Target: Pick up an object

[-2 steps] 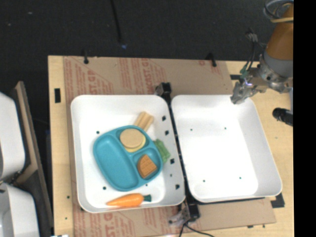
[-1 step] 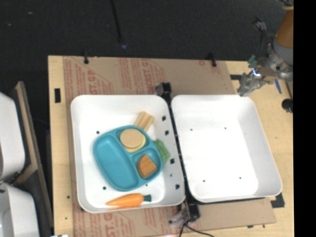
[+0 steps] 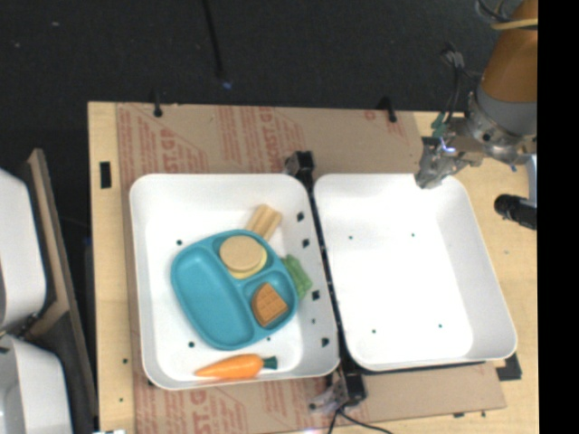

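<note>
Camera view from above takes in 2 shallow white plastic bins set side by side on a pale wooden bench lined with printed brown cardboard. The left white bin carries all the loose objects. At its centre lies a teal plastic divided tray, tilted so that its long side runs from 10 o'clock to 4 o'clock. A round tan toy biscuit sits in the tray's compartment at 1 o'clock, and a brown waffle-patterned toy piece sits in the compartment at 4 o'clock; the long compartment along the tray's 8 o'clock side holds nothing. A pale wooden block lies just beyond the tray at 1 o'clock, touching or nearly touching its rim. A small green leafy toy piece pokes out from the tray's edge at 3 o'clock. An orange toy carrot with a green top lies on the bin floor at 6 o'clock from the tray, near the front wall, apart from the tray.

The right white bin lies at 3 o'clock from the left one. The grey arm with its orange band enters from 2 o'clock, and the two-finger gripper hangs over the right bin's far corner at 1 o'clock, well apart from every object. Whether the jaws stand wide or narrow I cannot tell; nothing shows between them.
</note>
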You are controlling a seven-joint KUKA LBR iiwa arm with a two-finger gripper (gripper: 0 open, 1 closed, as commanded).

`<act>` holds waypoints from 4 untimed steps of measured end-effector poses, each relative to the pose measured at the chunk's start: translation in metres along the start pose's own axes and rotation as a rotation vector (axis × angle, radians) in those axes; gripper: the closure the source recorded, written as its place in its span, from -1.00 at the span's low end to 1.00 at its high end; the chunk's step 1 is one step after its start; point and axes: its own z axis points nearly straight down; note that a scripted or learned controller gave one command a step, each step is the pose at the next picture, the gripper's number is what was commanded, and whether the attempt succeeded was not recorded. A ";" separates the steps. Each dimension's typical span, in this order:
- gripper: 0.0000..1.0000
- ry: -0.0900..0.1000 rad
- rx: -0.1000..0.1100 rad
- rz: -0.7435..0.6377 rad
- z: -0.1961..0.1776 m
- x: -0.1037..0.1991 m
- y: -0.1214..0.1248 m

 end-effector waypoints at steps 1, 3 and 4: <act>1.00 0.002 0.000 -0.004 0.006 0.059 -0.007; 1.00 0.001 0.001 -0.003 0.022 0.155 -0.036; 1.00 0.001 0.000 0.000 0.036 0.202 -0.047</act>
